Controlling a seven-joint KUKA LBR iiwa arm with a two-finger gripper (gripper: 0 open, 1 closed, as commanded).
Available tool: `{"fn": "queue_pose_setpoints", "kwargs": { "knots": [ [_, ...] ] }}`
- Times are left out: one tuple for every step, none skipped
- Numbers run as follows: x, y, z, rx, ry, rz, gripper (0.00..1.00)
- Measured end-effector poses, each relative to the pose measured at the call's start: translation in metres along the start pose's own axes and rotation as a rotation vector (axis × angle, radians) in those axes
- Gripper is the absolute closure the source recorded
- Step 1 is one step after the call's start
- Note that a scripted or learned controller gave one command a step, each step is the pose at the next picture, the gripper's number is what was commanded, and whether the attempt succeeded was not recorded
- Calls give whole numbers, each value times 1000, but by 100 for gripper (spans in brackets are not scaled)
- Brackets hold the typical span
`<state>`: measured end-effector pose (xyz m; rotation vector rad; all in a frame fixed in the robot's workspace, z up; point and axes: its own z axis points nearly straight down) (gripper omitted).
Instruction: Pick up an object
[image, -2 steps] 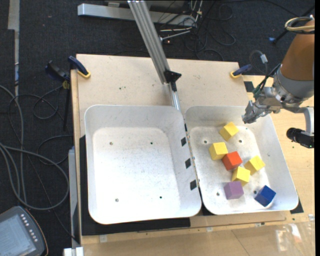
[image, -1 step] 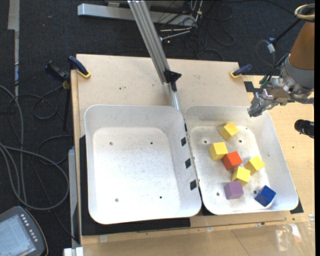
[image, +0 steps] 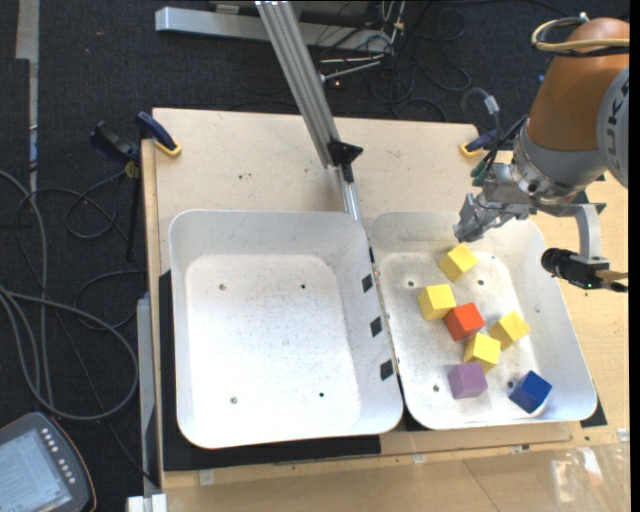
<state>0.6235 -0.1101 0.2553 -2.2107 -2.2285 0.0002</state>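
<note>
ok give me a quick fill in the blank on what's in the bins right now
1. All the blocks lie in the ____ bin.
2. The block touching the orange block on its upper left is ____.
3. The number of yellow blocks is ____.
4. The gripper hovers nearest a block coloured ____.

Missing words: right; yellow; four; yellow
</note>
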Motion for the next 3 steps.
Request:
{"fn": "queue_pose_setpoints", "kwargs": {
  "knots": [
    [49,-2,15,0,0,0,100],
    [107,-13,25,0,0,0,100],
    [165,-9,15,-4,0,-1,100]
  ]
}}
